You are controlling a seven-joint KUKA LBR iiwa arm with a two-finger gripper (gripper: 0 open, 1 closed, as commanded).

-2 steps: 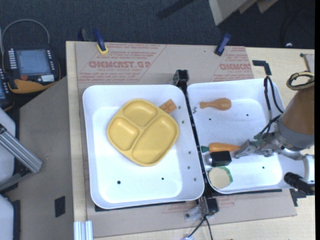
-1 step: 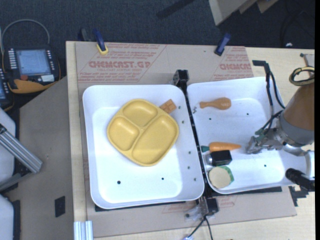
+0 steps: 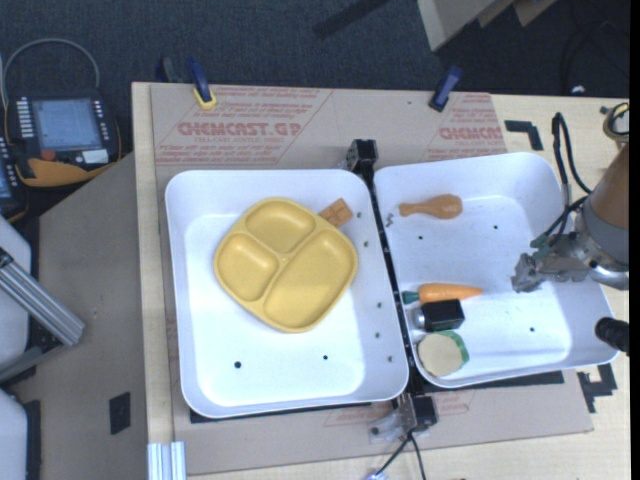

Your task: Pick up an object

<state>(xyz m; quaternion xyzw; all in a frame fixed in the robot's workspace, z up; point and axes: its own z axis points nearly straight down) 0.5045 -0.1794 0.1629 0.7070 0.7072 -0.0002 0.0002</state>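
Jaws first: we find the gripper (image 3: 528, 271) low over the right-hand bin (image 3: 520, 183), near its right wall, but at this slant we cannot tell how it stands, nor make out anything caught in it. We judge the task hardly begun, since every object lies loose on a bin floor and nothing is lifted. What is left is the whole of it: settle over one piece, close on it and raise it clear.

The nearest candidates sit in the right-hand bin. A carrot (image 3: 450, 292), smooth orange and tapered with a green end, lies near the bin's left wall, well apart from the gripper. Just below it, touching or nearly so, is a small black block (image 3: 443, 315) with squared edges, and below that a pale round disc with a green rim (image 3: 441, 354), flat and low. Toward the far side lies a tan drumstick shape (image 3: 432, 207), rounded at one end and narrow at the other.

In the left-hand bin (image 3: 200, 298) rests a yellow divided plate (image 3: 286, 263), glossy moulded plastic with three compartments, and a small brown block (image 3: 336, 211) at its upper edge. Both bins look like hard white plastic, on a cardboard-covered worktop (image 3: 300, 123).
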